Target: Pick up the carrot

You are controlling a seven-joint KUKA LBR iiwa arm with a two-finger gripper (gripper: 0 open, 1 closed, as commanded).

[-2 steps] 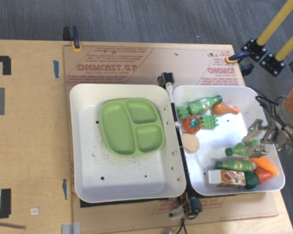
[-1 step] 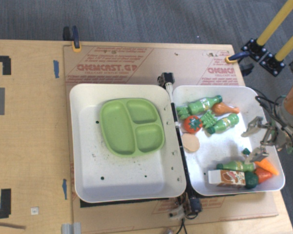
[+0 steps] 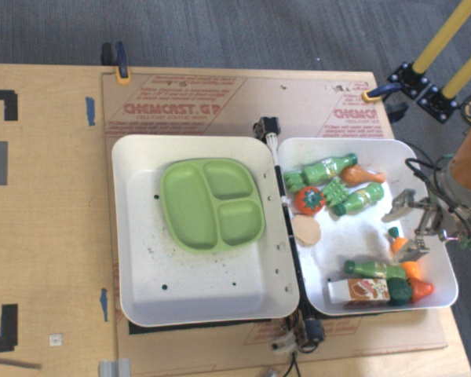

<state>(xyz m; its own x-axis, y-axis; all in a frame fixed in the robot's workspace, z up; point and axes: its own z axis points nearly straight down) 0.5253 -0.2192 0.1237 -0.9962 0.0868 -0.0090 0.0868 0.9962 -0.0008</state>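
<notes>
The carrot [image 3: 396, 243] is a small orange piece with a green top, lying in the right bin [image 3: 361, 234] near its right wall. My gripper [image 3: 407, 226] reaches in from the right, just above the bin floor. It is open: one metal finger [image 3: 400, 203] stands on the far side of the carrot, and the other finger [image 3: 415, 248] sits right beside the carrot on its near right. The carrot lies in the gap close to the nearer finger, not clamped.
The right bin also holds two green bottles [image 3: 330, 168] [image 3: 358, 199], an orange drumstick [image 3: 362, 176], a red tomato [image 3: 309, 200], a beige disc [image 3: 306, 230], and, along the front wall, a bottle [image 3: 374, 269], a carton [image 3: 361, 290] and orange-red toys [image 3: 417, 280]. A green divided plate [image 3: 212, 203] lies in the left bin [image 3: 141, 273].
</notes>
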